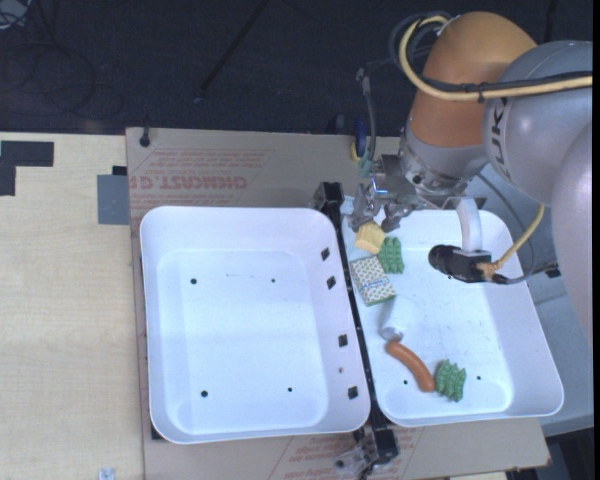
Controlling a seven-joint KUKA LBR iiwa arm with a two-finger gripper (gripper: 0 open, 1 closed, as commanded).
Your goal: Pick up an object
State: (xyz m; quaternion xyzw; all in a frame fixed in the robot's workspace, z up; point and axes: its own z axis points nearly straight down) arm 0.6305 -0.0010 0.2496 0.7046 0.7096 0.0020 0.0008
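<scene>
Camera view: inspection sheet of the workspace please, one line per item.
Surface: left bin and right bin, both white, on cardboard.
Job's things: in the right bin, yellow block, upper green piece, patterned pad, orange sausage, lower green piece.
Clutter: nothing seen.
Grippers: gripper close by the yellow block, at the right bin's upper left corner.
Cables: yellow cable loops over the orange band.
Surroundings: wooden bench, dark floor behind.

Red print on cardboard sheet [195,173], upside down, unreadable.
</scene>
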